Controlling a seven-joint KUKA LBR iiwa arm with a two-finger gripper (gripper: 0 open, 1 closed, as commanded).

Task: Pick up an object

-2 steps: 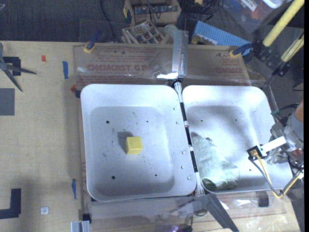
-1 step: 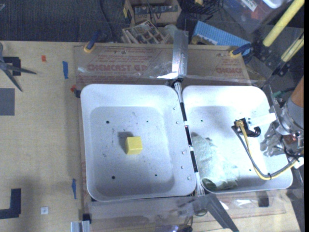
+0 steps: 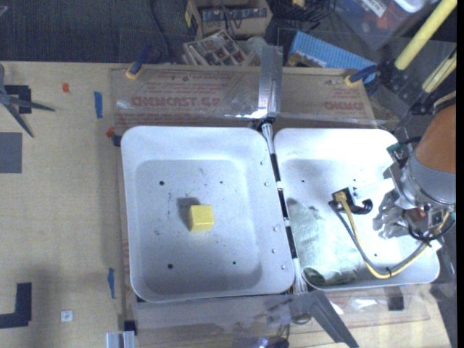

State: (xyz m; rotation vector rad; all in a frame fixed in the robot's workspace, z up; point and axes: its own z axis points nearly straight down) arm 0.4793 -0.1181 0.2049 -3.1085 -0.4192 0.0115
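Observation:
A small yellow block lies near the middle of the left bin. A crumpled grey-green cloth-like thing lies along the left side of the right bin, running down to its front edge. My gripper hangs over the right part of the right bin, well to the right of the cloth and far from the yellow block. Nothing shows between it and the bin floor.
A raised rim divides the two bins. Cardboard lies flat behind both bins. Boxes and clutter stand beyond the bench. Bare wooden bench top stretches to the left of the bins.

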